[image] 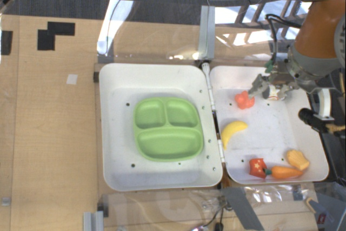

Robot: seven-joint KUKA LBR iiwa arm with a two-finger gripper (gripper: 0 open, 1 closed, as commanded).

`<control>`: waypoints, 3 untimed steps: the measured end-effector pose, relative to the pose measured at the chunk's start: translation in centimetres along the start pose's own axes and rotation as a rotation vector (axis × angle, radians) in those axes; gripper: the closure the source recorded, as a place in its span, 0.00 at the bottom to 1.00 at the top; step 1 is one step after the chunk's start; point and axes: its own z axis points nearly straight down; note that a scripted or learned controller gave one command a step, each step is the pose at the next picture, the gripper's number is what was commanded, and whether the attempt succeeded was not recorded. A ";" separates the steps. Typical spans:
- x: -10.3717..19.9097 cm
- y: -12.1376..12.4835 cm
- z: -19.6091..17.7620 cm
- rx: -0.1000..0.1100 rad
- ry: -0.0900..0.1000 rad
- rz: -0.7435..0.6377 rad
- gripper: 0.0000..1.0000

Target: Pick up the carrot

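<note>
The carrot is orange and lies flat along the front edge of the right bin, its green end touching a red pepper. My gripper hangs over the back of that same bin, far from the carrot, with its fingers spread open and nothing between them. A red strawberry-like piece sits just left of the gripper.
A yellow banana lies mid-bin near the divider. An orange-yellow lump rests just behind the carrot's tip. The left bin holds a green divided plate. Cables and a metal post stand behind the bins.
</note>
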 end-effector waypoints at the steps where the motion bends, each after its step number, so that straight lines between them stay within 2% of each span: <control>1: 4.5 -8.4 3.0 -0.001 0.000 -0.202 0.00; 2: 6.2 -5.6 3.2 -0.002 0.000 -0.226 0.00; 3: 6.4 -9.5 0.8 -0.001 0.000 -0.235 0.00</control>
